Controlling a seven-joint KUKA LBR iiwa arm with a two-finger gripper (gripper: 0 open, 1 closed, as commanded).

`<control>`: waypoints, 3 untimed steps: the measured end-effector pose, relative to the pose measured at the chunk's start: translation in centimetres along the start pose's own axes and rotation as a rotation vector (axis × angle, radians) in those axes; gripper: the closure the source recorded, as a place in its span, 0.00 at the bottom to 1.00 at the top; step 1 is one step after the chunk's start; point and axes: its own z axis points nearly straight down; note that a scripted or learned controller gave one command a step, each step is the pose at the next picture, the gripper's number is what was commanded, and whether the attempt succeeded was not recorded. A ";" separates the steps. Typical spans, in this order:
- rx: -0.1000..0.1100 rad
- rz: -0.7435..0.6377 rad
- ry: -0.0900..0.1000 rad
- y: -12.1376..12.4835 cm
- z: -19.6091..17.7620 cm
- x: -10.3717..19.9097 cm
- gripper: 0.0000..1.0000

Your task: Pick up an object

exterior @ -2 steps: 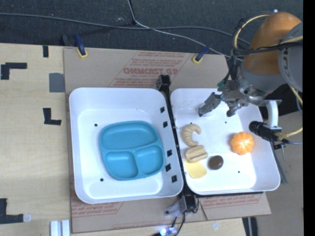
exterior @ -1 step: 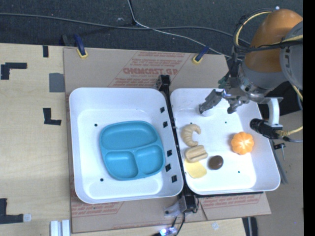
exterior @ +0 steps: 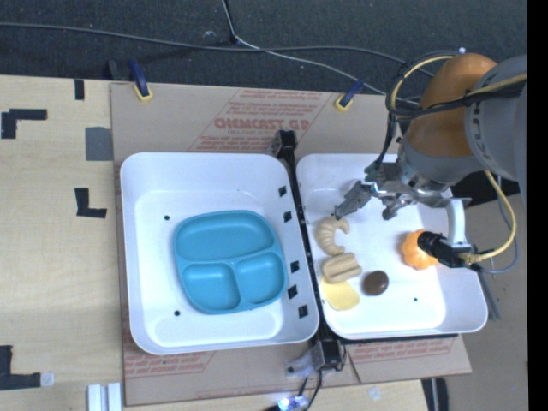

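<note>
Above the croissant (exterior: 331, 234) hangs the open-fingered gripper (exterior: 370, 204)

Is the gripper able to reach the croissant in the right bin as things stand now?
Probably yes. The gripper hovers in the right bin with open jaws, just up and right of the croissant. Nothing lies between them; the bread roll sits close below the croissant.

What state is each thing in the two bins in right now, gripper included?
gripper: open, above the right bin, holding nothing
blue tray: flat in the left bin
croissant: lying loose, below the gripper
bread roll: lying on the bin floor
yellow piece: lying flat
brown round piece: resting apart
orange fruit: resting loose
</note>
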 end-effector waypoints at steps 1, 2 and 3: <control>0.001 0.000 0.000 -0.5 6.4 -0.2 0.00; -0.006 -0.001 -0.001 -0.5 9.3 -0.1 0.00; -0.007 -0.001 -0.002 -0.5 8.2 -0.1 1.00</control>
